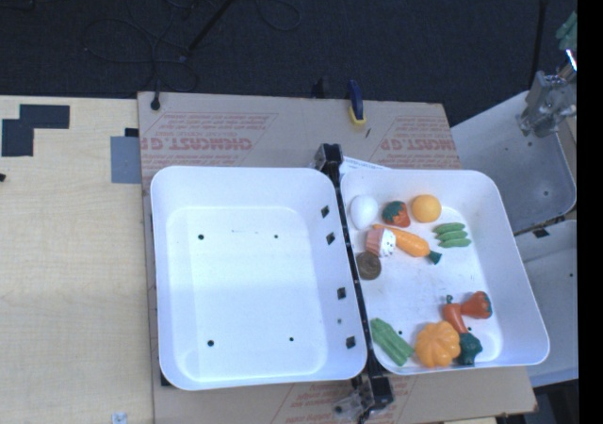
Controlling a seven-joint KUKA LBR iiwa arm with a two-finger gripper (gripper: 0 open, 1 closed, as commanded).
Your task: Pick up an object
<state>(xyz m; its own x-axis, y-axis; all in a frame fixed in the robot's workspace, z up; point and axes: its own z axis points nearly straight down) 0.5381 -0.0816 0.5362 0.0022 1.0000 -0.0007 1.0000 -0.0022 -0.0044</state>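
Brown cardboard (236, 135) lies under two white bins; we see the toy food crowded in the right bin (513, 252): egg (364, 211), orange (425, 208), carrot (411, 243), pumpkin (437, 344). We cannot tell the gripper (546, 104) state.

Toy foods (412, 241) (scattered) in right bin (509, 224)

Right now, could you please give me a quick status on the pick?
End effector at far right edge, well off the bins. Toy food untouched in right bin: carrot, pumpkin, egg. Nothing held.
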